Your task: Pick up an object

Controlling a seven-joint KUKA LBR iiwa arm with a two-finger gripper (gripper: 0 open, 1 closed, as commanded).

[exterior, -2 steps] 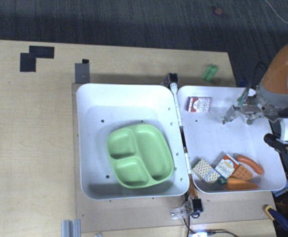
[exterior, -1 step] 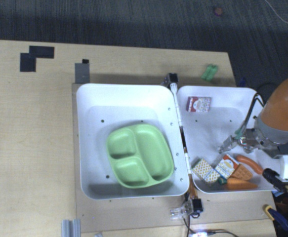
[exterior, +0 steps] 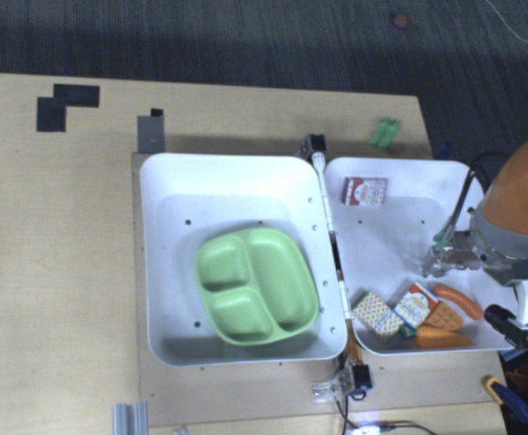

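over the right bin [exterior: 399, 220], arm [exterior: 517, 207] bent down, pincer [exterior: 442, 259] grip state unclear

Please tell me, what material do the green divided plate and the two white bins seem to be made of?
Green divided plate: probably moulded plastic, matte to slightly satin. Its colour is even, its edges are rounded, and its three compartments are formed in one piece.

Left white bin and right white bin: probably plastic too, smooth with a soft sheen. The corners are rounded and the walls shade gently; painted metal cannot be excluded.

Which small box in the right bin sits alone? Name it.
The red-and-white box near the right bin's far edge; the other boxes crowd its near corner.
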